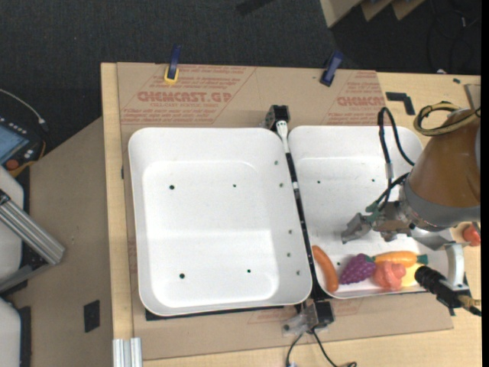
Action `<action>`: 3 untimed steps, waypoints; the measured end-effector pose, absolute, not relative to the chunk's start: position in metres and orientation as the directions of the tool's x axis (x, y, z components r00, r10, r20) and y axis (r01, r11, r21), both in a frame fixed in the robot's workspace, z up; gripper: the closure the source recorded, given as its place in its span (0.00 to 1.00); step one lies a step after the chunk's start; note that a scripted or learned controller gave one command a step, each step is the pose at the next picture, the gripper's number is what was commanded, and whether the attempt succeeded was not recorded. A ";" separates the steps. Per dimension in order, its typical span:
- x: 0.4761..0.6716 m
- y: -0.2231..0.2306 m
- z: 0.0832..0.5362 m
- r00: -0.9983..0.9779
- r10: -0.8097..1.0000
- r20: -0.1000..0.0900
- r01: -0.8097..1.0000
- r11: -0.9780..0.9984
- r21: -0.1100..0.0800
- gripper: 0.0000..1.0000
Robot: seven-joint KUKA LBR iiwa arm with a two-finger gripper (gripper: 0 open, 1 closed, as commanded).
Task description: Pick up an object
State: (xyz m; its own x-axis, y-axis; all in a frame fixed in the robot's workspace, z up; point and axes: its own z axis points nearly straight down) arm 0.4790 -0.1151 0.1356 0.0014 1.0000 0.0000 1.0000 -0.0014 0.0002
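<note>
Camera view
Writing: "CHEMCAST" is printed in red on the cardboard sheet covering the table, just behind the left bin; the same print behind the right bin is partly cut off by a blue clamp.
Objects: a cluster of toy food lies along the right bin's front edge: an orange sausage-like piece nearest the divider, purple grapes beside it, then a reddish-orange piece whose shape is hard to make out.
Jaws: the gripper sits in the right bin just behind the grapes; its jaws look spread, with nothing between them.
Arm: its orange band overhangs the right bin's far side, hiding that rim.
Cables: black wires loop over the right bin's back half.
</note>
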 end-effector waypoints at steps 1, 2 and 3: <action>0.479 -0.115 0.136 0.001 1.000 0.000 1.000 -0.001 0.000 0.00; 0.479 -0.115 0.136 0.001 1.000 0.000 1.000 -0.001 0.000 0.00; 0.479 -0.115 0.136 0.001 1.000 0.000 1.000 -0.001 0.000 0.00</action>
